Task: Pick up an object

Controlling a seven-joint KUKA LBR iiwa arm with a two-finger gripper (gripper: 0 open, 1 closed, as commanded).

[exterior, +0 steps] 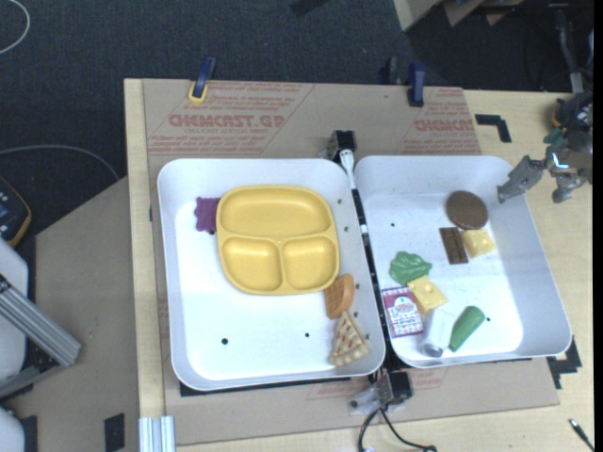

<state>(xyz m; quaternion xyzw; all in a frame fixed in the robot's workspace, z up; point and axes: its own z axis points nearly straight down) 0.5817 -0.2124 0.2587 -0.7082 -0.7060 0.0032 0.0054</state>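
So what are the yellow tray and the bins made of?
The yellow tray looks like moulded plastic with a smooth matt finish: one even colour, with rounded compartment edges. The bins look like thin glossy white plastic, with curled rims and soft glare, though I can't be certain.

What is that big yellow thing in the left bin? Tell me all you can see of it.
It is a yellow plate with rounded corners, looking like matte plastic, split into three compartments: one wide one along the far side and two smaller ones nearer the camera. It lies flat and right way up in the left bin, toward its far half. A purple piece pokes out at its left edge, and a brown bread-like piece sits right at its near right corner.
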